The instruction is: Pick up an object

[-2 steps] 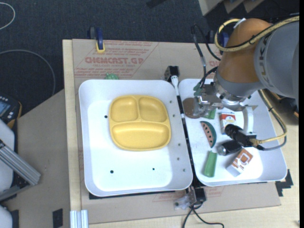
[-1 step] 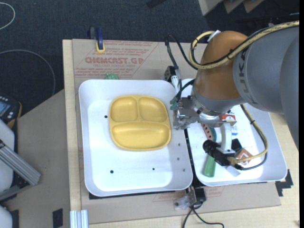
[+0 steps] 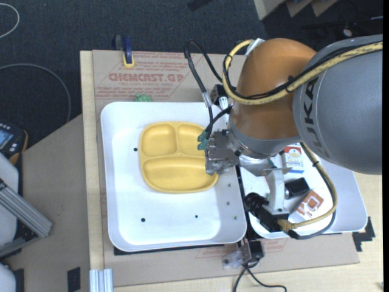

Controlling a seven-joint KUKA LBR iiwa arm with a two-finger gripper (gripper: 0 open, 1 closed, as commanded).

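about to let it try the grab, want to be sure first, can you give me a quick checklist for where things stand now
1. Target in reach: the yellow divided plastic plate lies in the left white bin – ok.
2. Gripper position: the gripper sits at the plate's right edge – ok.
3. Plate lying flat, not tipped on the bin wall – ok.
4. Finger state and whether the plate rim sits between them: hidden under the wrist – cannot tell.
5. Cables: black leads and the yellow hose loop close to the wrist, snag risk – cannot tell.
6. Small boxes in the right bin lie apart from the plate – ok.
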